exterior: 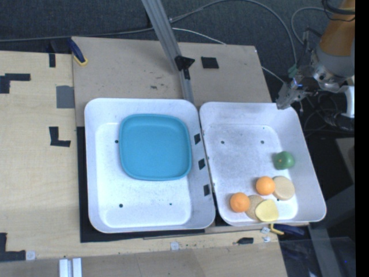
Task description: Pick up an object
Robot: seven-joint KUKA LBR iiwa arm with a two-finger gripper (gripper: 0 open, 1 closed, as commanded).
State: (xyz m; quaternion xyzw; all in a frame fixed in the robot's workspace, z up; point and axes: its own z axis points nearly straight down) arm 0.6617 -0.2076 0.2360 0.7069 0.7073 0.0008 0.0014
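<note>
Wooden bench (pixel 34 154) carried two bins, and your gripper (pixel 286 98) hung outside the right bin (pixel 242 126), state of the jaws I cannot tell, while the fruit pieces (pixel 265 185) waited unpicked in its near corner.

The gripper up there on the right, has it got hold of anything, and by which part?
Nothing is held. The gripper hangs by the far right corner of the right bin, with nothing between its fingers. The green ball and two orange balls lie in the bin.

Blue plate (pixel 154 146) in left bin (pixel 98 172), fruit pieces (pixel 265 186) in right bin (pixel 242 126)
</note>
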